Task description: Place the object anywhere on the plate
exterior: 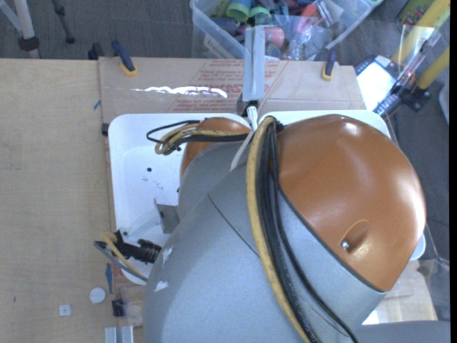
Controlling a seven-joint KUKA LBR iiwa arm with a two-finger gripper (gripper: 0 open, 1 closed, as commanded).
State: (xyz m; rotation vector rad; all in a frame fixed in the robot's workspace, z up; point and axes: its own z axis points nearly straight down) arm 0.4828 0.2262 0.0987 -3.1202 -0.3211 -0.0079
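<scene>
Frankly, the grey arm (235,277) with its orange band (343,191) covers most of both bins. Its yellow and black cable bundle (264,213) runs down the middle. Only the left bin's (136,170) far-left corner and a strip of its white floor are bare.

The object and the plate are hidden under the arm, so I cannot tell where in the bins they lie. Whether the claw is open, closed or gripping something, I cannot tell either.

Any judgement on handling has to be general. A thing meant for a shallow bin and a two-jaw claw is probably light and small (the clear tub of bright plastic toys (285,13) past the table's (50,156) far edge hints at that sort). Hard, smooth plastic would be stiff and rather slippery. My advice is to take it across its narrowest part, near its middle, so it does not swing or squirt out. The grip should be firm but not crushing.

The release should be low over the plate, since a light piece may bounce or roll off the rim.
</scene>
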